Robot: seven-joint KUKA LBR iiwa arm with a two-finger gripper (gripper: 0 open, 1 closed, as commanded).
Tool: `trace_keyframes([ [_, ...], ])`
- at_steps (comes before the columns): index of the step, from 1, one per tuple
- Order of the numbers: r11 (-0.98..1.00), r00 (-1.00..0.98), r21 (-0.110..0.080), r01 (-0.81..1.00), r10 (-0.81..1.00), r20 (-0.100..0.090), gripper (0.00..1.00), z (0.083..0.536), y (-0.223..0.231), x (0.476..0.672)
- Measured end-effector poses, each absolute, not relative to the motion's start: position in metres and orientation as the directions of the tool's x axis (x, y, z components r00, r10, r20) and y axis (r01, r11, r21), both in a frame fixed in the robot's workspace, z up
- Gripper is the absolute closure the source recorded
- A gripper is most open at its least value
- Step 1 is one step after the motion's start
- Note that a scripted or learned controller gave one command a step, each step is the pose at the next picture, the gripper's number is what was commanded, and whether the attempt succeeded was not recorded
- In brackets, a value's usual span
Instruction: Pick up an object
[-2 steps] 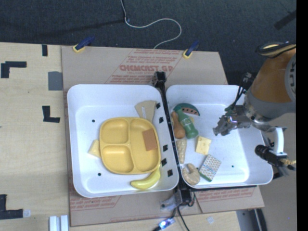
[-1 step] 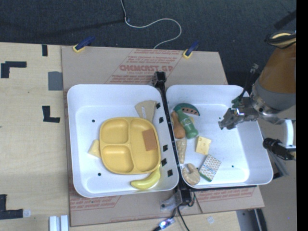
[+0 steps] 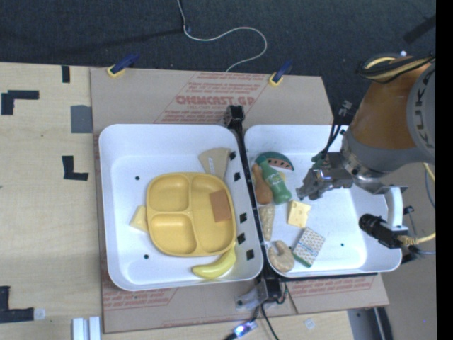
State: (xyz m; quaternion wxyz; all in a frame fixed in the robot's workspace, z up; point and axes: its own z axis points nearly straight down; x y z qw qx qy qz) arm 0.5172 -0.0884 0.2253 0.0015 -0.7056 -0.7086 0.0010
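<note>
While the gripper (image 3: 309,190), finger state impossible to tell, is being held above the cheese wedge (image 3: 299,214), a miss onto the crowding green bottle (image 3: 277,183) is being risked.

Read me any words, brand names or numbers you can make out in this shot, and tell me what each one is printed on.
"CHEMCAST GP": red print on the brown cardboard sheet under the two white bins, seen upside down from this camera.
More red lines repeat around it on the same sheet; too small and blurred to read.
Grey letters on the arm at the right edge: cut off, not readable.
The small checkered packet in the right bin: any print is too small to read.
</note>
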Motion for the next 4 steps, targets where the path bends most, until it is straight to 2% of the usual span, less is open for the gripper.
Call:
trace_keyframes([
  [1, 0.006, -0.006, -0.004, 1.000, 1.000, 0.002, 1.00, 0.233, -0.037, 0.503],
  [2, 0.007, -0.007, -0.005, 1.000, 1.000, 0.001, 1.00, 0.217, 0.020, 0.508],
  [3, 0.001, -0.001, -0.002, 1.000, 1.000, 0.000, 1.00, 0.233, 0.007, 0.502],
  [4, 0.002, -0.002, -0.003, 1.000, 1.000, 0.001, 1.00, 0.233, 0.013, 0.503],
])
